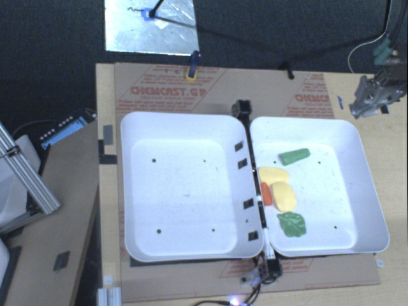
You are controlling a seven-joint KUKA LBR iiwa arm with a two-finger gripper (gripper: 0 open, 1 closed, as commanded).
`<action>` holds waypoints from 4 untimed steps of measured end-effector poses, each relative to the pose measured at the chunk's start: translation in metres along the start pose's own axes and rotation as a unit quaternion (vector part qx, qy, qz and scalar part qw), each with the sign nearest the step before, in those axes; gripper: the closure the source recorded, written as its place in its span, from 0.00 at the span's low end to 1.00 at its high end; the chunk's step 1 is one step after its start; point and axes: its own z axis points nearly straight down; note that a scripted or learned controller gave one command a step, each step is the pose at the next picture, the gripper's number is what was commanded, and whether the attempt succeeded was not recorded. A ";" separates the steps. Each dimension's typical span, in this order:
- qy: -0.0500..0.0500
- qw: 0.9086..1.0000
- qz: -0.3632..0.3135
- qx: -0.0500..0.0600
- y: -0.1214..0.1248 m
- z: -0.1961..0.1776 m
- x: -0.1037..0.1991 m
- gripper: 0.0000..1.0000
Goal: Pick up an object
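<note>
The right bin [357,171] holds several small things near its left wall: a green cylinder-like piece [294,156], a pale yellow piece [273,173], a yellow oval [284,196], a small orange piece [266,194] and a green leafy piece [292,224]. My gripper [373,96] hangs at the far right edge of the view, above and beyond the right bin's back right corner, well apart from all of them. Nothing is seen held in it.
The left bin [137,171] sits beside the right one, joined by a black-clipped divider [252,177]. Both rest on a cardboard sheet [172,91]. A shiny metal plate [150,16] lies at the back, with cables at top right and an aluminium frame [25,177] at left.
</note>
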 end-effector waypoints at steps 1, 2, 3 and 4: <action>-0.002 1.000 0.004 0.000 0.002 0.000 -0.090 1.00; -0.002 1.000 0.002 0.000 0.000 0.000 -0.161 1.00; -0.001 1.000 0.000 0.000 0.000 0.000 -0.185 1.00; 0.002 1.000 -0.002 0.007 -0.001 0.174 -0.152 1.00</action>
